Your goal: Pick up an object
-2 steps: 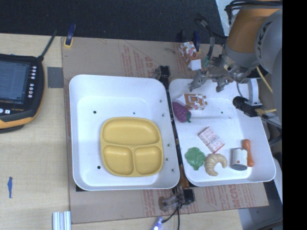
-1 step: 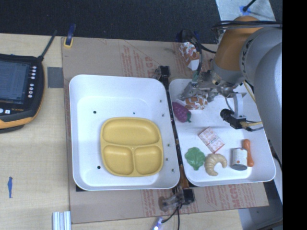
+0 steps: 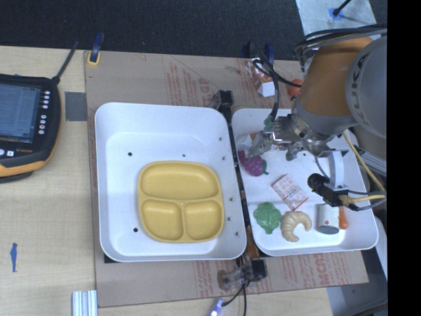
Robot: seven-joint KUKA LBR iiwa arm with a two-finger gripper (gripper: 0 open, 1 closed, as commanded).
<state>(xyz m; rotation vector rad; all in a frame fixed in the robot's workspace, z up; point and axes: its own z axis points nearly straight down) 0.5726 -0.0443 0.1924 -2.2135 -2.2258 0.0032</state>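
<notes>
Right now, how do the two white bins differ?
The left bin holds one thing, a yellow divided tray; the right bin holds several small items, among them a green toy, a croissant and a purple toy. The arm reaches over the right bin, not the left. The left bin looks larger. Both are shallow, white and sit side by side.
</notes>
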